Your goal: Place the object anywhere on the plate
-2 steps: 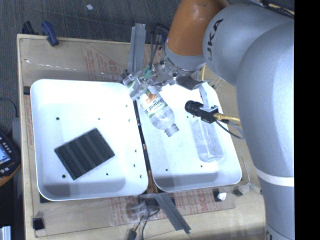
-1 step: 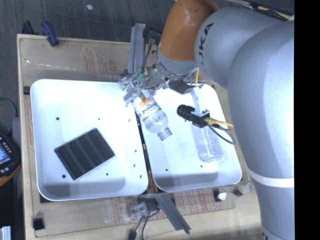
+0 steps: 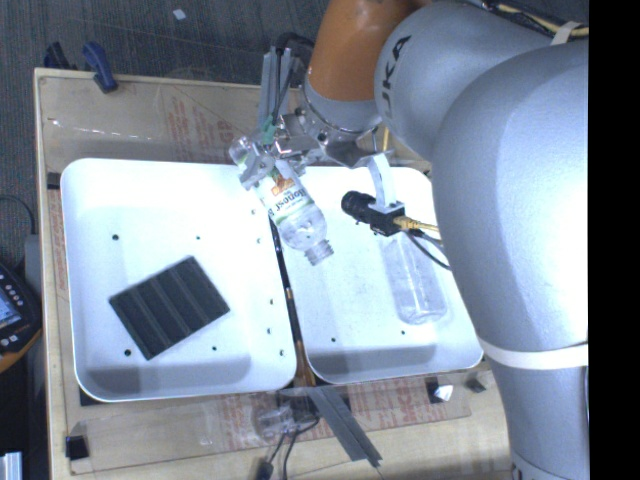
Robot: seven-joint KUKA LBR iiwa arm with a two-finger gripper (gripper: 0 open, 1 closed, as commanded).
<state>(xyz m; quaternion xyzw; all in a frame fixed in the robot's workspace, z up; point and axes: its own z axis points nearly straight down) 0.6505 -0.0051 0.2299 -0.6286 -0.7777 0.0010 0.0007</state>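
Two bins (image 3: 90, 183) side by side; dark ribbed plate (image 3: 168, 306) lies flat in the left one, toward its near-left part. Gripper (image 3: 262, 156) is pinching a clear water bottle (image 3: 288, 208) near its base end, cap end hanging down-right over the seam btwn bins. I read this as mid-carry: bottle lifted, plate well apart to the left. 2nd clear bottle (image 3: 412, 280) lies in right bin, untouched.
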